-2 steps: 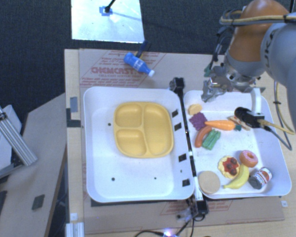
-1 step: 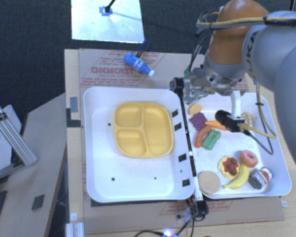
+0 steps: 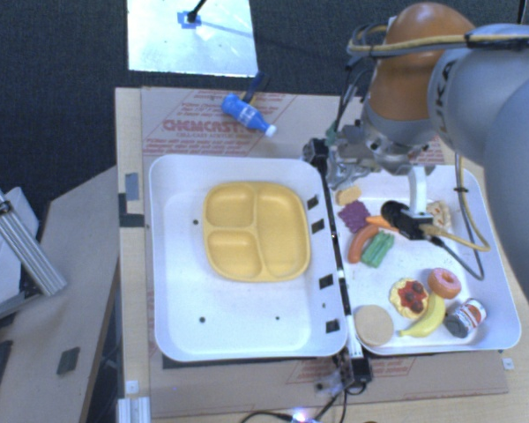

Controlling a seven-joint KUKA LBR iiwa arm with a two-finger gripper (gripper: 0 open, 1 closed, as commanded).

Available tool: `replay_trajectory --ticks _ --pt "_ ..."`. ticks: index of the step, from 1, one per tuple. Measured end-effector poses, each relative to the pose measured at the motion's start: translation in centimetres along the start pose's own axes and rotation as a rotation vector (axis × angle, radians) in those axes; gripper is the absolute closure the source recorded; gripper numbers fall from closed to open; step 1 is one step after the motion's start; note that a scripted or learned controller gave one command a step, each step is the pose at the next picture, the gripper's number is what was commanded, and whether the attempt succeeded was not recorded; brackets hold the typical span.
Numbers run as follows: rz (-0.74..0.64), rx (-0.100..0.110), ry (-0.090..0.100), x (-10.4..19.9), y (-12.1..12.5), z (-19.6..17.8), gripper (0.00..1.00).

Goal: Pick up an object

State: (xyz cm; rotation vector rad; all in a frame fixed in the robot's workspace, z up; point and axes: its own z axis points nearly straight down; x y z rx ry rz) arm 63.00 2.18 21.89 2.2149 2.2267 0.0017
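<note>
The right bin (image 3: 502,320) holds several toy foods. A purple piece (image 3: 353,214), an orange carrot (image 3: 361,241) and a green piece (image 3: 379,249) lie near its left wall. Toward the front lie a small pizza (image 3: 409,296), a donut (image 3: 443,282), a banana (image 3: 428,317), a can (image 3: 465,317) and a round tan bun (image 3: 374,325). My gripper (image 3: 348,176) hangs over the bin's back left corner, just above a small tan piece (image 3: 348,196) and behind the purple piece. Nothing is visibly held.
The left bin (image 3: 176,315) bears a yellow divided plate (image 3: 254,229). A blue bottle (image 3: 247,113) lies on the cardboard behind the bins. A black part with a yellow cable (image 3: 407,220) reaches over the right bin's middle. The arm covers the bin's back right.
</note>
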Motion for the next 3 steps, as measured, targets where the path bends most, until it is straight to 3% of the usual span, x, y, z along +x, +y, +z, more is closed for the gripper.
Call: replay_trajectory --ticks 1,3 --pt "-0.001 0.001 0.001 0.6 -1.1 -0.7 1.00" --pt "0.003 -0.001 0.001 0.0 0.5 -0.6 1.00"
